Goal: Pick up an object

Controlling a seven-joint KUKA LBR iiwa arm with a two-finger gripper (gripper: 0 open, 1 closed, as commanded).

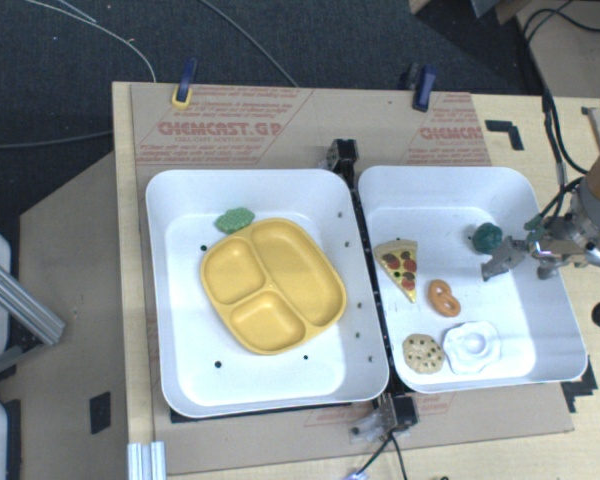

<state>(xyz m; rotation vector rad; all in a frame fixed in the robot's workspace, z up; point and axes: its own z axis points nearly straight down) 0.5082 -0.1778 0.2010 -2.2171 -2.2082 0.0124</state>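
We're eyeing the teal ball [487, 236] as the one to go for, since it's sitting in the right bin [450, 180] near the right edge and the gripper [521, 258] is hanging just beside it. Guessing it's a light toy, probably rubbery or hard plastic, and round, so it's likely wanting to roll or squirt out; we'd be pinching it straight across the middle.

Going left to right: in the left bin [180, 268] we're seeing a yellow tray [272, 284] taking up the middle, with a green leafy bit [235, 220] touching its far-left corner. None of that is getting in our way.

Over in the right bin, a pizza slice [398, 266] is lying by the left edge, a pretzel [442, 297] sits just right of it, and a cookie [421, 352] and a white piece [471, 346] are crowding the near edge. All well apart from the ball, so the approach is looking open.

The jaws are looking spread apart, with nothing between them. We're thinking the bin's right wall is the only thing cramping the move.
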